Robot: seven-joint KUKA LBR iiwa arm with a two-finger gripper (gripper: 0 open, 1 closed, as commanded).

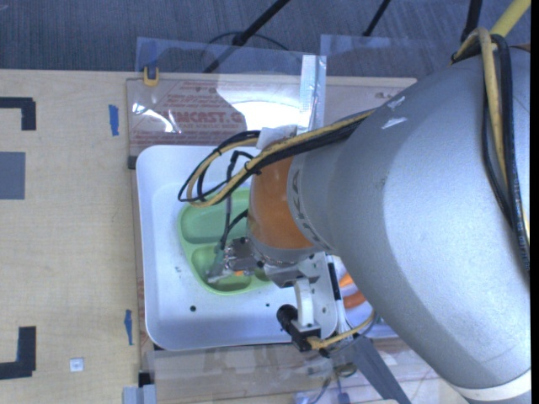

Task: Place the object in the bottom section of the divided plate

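A: Pale green divided plastic plate [199, 225] lying flat in shallow white bin [160, 251] on wooden surface [67, 225], presumably kept there as drop target. Object to be placed: not discernible.

B: Grey arm with orange band [278, 209] reaching in from right, wrist bent down over plate's lower section. Tool [232, 259] low there; grip state cannot tell.

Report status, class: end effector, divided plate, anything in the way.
End effector low over the green divided plate, bottom section. Fingers unreadable. Object not made out. Arm covers most of the white bin.
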